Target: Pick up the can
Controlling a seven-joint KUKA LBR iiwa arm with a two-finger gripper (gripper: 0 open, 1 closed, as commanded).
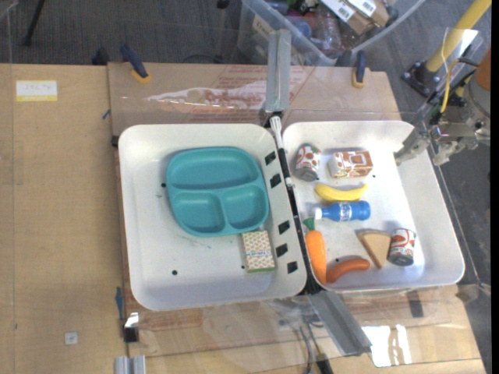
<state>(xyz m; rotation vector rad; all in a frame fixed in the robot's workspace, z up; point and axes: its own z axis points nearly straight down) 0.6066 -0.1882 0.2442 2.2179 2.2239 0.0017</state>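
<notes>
Two red and white cans lie in the right bin. One can rests at the bin's far left corner, beside a small red and white carton. The other can lies near the front right, touching a wedge of bread. My gripper hangs over the far right rim of the right bin, well apart from both cans, with nothing seen in it.
A banana, a blue bottle, a carrot and a sausage share the right bin. The left bin holds a teal divided tray and a small patterned box. A clear tub of clutter stands behind the bench.
</notes>
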